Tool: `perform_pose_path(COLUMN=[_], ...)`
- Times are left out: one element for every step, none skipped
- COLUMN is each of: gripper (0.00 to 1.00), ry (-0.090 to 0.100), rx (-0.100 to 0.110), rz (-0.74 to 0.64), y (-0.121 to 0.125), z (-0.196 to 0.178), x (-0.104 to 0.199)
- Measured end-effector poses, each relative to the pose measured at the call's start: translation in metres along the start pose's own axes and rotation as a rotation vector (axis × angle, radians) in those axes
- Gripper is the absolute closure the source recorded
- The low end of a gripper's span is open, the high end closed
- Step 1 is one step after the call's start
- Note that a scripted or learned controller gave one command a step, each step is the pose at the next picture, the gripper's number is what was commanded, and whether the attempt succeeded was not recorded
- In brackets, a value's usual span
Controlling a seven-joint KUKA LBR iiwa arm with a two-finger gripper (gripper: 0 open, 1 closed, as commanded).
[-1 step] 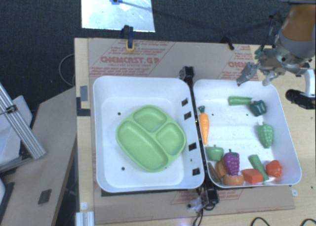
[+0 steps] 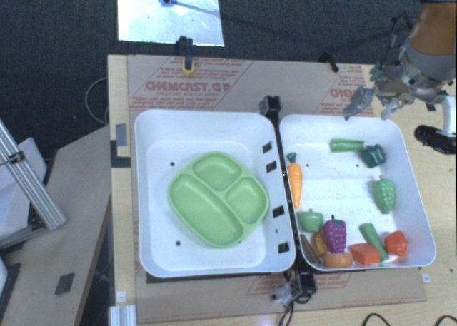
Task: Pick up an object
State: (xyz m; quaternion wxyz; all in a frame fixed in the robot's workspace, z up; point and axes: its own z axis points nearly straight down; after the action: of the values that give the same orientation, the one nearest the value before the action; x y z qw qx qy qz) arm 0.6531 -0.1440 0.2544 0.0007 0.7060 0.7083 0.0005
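1. nearest me, the right bin [image 2: 418, 196] holds toy food heaped in its front corner: purple grapes [image 2: 334, 233], a red tomato [image 2: 396, 243], an orange block [image 2: 365, 253].
2. further in lie a carrot [image 2: 294, 180], green grapes [image 2: 384, 195] and a green pepper [image 2: 373, 155].
3. the left bin [image 2: 153, 196] carries a green divided plate [image 2: 218, 198].
4. beyond the right bin's far edge hangs the gripper [image 2: 375, 103], fingers spread apart, nothing between them.

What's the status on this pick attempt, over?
Gripper open, holding nothing, above right bin's far rim. Toy food untouched; green cucumber nearest. Nothing in the way.
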Motion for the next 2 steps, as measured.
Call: perform_pose_path(gripper=[0.00,0.00], ry=[0.001,0.000], rx=[0.003,0.002], rz=[0.000,-0.002], y=[0.000,0.006], z=[0.062,0.122], x=[0.004,0.005])
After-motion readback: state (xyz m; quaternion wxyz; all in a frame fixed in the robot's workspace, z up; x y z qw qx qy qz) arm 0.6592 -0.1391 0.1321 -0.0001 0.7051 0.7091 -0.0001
